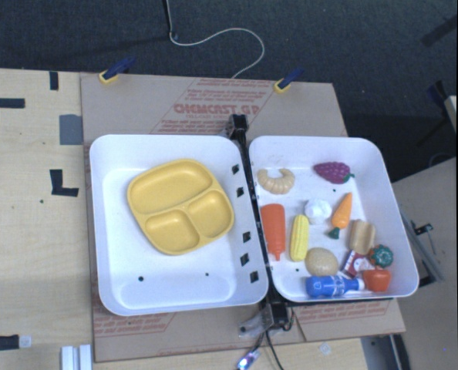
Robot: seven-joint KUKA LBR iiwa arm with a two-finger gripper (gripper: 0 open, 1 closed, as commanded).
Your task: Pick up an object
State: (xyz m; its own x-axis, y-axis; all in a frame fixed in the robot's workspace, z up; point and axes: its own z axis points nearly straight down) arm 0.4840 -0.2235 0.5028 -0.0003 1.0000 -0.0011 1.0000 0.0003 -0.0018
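A: Camera view, from above at a slant. Two white bins side by side on a cardboard sheet (213,106). Left bin (113,284) holds a yellow divided plate (180,205), three compartments, lying flat and turned a little askew.

B: And the right bin (383,168)?

A: All the small objects are there. Near the far wall, a pale croissant-like piece (277,179) and a purple grape bunch (332,172), apart from each other. Against the dividing wall, a long orange-red piece (273,230), maybe a carrot or sausage; the view is too coarse to tell. Just beside it, a yellow corn cob (299,237). A small white lump (318,210) sits above the corn.

B: Right half of that bin?

A: A small orange carrot (341,211), tilted, green end down. A tan bread-like piece (360,236) next to it. A beige potato-shaped piece (321,262) toward the near wall. A blue bottle (331,286) lying on its side along the near wall. A red piece (376,280) at the near-right corner, with a dark green item (382,256) touching it from above.

B: Gripper state?

A: I see no arm or gripper over the bins, so I can't report whether it is spread or closed. Every object lies in the bin, none lifted.
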